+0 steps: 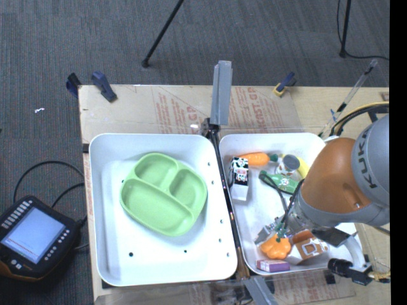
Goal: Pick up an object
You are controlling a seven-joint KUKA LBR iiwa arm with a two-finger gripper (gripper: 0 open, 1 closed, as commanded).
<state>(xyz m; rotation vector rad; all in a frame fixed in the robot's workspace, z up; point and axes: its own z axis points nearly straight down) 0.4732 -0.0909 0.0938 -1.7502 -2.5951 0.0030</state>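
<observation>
Gripper (278, 229) hangs low in the right bin (251, 216), directly above an orange toy (276, 248); toy lies just beneath it; grip state cannot be told.

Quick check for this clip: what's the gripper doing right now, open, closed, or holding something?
Gripper: low in the right bin, just above the orange toy; whether open or closed cannot be told.

Two white bins (102, 170), pale green divided plate (164, 193) in the left one, black-and-white cow-patterned carton (240, 170), orange carrot (257, 159), orange pepper-like toy (276, 247), purple box (273, 266), grey arm with orange band (334, 176), brown cardboard bench top (165, 107), dark grey carpet (95, 30).
</observation>
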